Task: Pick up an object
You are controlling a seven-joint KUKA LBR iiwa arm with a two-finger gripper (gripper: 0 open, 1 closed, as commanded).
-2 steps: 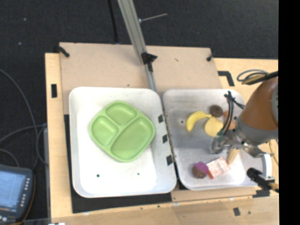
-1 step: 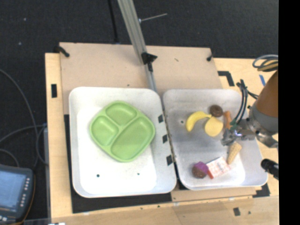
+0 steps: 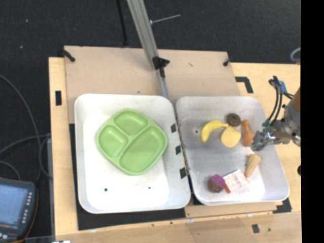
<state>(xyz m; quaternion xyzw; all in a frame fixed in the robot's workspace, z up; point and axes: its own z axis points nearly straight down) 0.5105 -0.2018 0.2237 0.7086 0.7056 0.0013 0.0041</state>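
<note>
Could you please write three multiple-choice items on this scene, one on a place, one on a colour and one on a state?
1. Where does the banana lie?
A. in the right bin
B. on the green plate
C. on the bench outside the bins

2. What colour is the divided plate in the left bin?
A. red
B. green
C. blue

3. How does the plate sit?
A. upside down
B. on its edge
C. flat, compartments facing up

Answers:
1 A, it lies beside the yellow round piece in the right bin.
2 B, it is plainly light green.
3 C, all three compartments show from above.
</note>
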